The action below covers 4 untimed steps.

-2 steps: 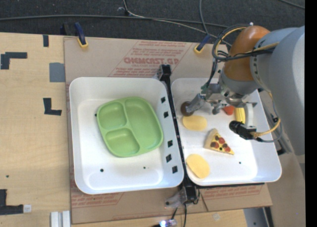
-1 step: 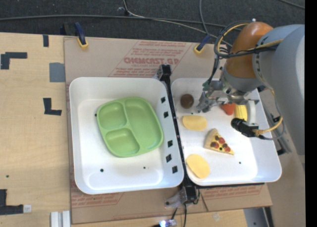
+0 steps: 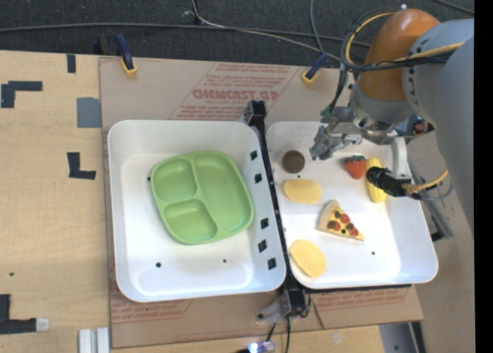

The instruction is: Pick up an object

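Cardboard-topped bench with two white bins (image 3: 400, 263); gripper (image 3: 330, 143), finger state unclear, hovers at two o'clock of a brown ball (image 3: 293, 161), likely approaching.

A green tray (image 3: 202, 197) lies in a white bin (image 3: 127, 213); the pizza slice (image 3: 340, 222) is yellow, red-dotted.

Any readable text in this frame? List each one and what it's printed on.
"CHEMCAST GP": red print on the brown board under the bins, seen upside down and blurred, so a likely reading.
Smaller red lines around it on the same board: too blurred to read.
Faint red print on the board's lower edge: unreadable.
Green tray, white bins and toy food: no text.
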Available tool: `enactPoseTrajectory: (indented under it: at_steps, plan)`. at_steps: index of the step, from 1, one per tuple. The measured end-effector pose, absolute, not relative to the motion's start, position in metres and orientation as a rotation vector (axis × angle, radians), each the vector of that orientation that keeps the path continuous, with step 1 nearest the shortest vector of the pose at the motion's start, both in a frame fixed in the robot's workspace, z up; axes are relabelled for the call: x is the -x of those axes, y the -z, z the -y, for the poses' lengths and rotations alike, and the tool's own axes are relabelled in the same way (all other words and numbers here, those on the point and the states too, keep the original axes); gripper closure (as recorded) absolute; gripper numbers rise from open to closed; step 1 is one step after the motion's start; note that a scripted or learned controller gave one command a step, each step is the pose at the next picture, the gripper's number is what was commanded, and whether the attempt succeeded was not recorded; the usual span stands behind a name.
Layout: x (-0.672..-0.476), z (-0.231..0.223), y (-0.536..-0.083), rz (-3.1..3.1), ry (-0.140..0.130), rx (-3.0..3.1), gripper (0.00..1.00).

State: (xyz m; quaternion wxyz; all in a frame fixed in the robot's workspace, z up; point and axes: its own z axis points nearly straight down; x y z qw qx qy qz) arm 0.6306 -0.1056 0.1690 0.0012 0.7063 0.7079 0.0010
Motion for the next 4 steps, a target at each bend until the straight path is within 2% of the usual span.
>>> enactPoseTrajectory:
  at_steps: [1, 3, 4]
  plan:
    - [-0.632, 0.106, -0.222, -2.22, -0.004, -2.217, 1.0]
    - [-0.613, 0.008, -0.236, -2.23, -0.001, -2.216, 1.0]
    - [-0.613, -0.053, -0.239, -2.231, 0.0, -2.214, 1.0]
